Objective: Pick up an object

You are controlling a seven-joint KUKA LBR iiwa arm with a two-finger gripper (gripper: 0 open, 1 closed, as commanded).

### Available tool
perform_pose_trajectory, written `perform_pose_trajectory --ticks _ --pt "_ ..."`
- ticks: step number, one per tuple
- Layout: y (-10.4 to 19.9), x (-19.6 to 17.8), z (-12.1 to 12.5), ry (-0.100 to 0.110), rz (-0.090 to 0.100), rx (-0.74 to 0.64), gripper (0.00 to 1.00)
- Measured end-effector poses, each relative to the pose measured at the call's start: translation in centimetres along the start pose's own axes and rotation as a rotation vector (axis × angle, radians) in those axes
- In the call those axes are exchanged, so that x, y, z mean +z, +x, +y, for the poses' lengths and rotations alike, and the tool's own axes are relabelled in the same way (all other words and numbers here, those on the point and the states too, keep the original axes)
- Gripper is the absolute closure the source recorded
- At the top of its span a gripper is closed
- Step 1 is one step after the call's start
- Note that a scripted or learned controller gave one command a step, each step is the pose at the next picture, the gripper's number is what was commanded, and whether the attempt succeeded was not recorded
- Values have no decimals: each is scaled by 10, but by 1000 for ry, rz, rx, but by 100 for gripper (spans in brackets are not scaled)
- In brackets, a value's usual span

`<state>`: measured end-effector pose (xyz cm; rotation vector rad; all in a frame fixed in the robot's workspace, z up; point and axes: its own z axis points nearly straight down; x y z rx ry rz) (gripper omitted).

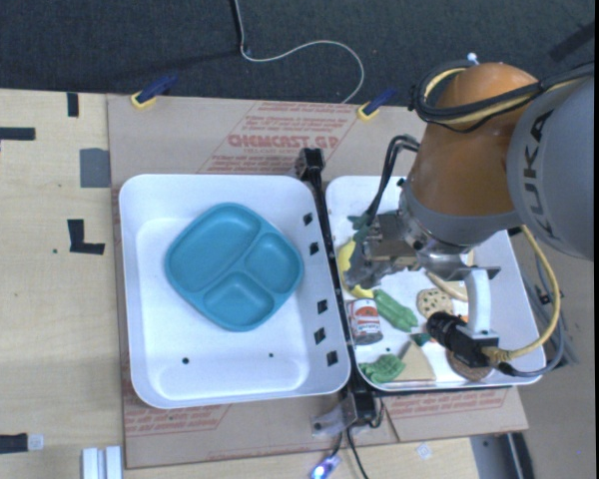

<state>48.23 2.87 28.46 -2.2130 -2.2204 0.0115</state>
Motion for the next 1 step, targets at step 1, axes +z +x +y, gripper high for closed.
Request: perform_pose_trajectory --ticks 1 --pt "10 -51 1 -12 1 0 100"
